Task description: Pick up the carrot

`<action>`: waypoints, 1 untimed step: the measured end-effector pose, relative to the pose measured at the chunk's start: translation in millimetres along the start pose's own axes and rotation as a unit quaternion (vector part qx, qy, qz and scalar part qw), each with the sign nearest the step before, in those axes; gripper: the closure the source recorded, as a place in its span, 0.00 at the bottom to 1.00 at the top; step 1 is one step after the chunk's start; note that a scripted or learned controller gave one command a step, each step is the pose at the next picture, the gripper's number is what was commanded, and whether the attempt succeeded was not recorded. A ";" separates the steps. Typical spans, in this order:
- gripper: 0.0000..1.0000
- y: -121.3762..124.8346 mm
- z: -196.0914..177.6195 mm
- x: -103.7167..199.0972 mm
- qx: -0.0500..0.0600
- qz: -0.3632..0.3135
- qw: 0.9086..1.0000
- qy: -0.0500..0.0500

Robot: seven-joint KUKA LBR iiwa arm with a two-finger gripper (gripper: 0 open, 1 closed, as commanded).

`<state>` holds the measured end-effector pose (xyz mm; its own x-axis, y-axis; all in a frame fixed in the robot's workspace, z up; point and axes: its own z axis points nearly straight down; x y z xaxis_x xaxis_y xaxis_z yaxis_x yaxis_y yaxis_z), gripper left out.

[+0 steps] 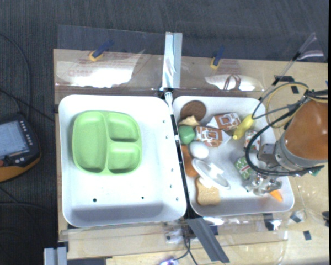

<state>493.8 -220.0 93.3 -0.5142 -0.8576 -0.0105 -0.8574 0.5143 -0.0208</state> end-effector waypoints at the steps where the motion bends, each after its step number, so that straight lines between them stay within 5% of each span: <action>1: 1.00 2.3 -116.4 4.9 -0.007 -0.064 0.998 0.003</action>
<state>486.6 -222.8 209.6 -0.3998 -0.9166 -0.0031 -0.9166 0.3998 -0.0085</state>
